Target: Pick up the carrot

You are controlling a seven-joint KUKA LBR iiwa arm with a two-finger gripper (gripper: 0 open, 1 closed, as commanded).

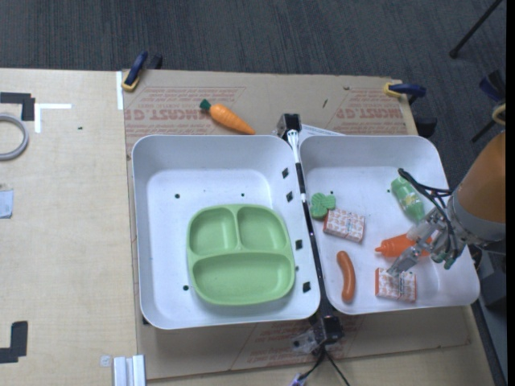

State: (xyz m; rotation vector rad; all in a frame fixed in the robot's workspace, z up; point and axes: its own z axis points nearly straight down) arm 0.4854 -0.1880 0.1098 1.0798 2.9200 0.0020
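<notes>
Camera view has the end effector [410, 257] low in the right bin [366, 155], down by its near right corner, and the fingers are a tangle of grey metal and cable — how far apart they stand cannot be told. An orange item [394, 246] sits right against them, partly covered; held or merely touched, too murky to call. Just below lies a small patterned packet [396, 285], and a green bottle [408, 199] lies behind, half hidden by black cable. Further left: another packet [344, 225], a sausage [347, 276], a green lump [322, 204]. The arm [489, 187] is cut off at the right. The left bin [161, 171] carries a green divided plate [240, 254]. The carrot [228, 117] lies outside both bins, on the cardboard [362, 107] of the counter behind the left one.
</notes>
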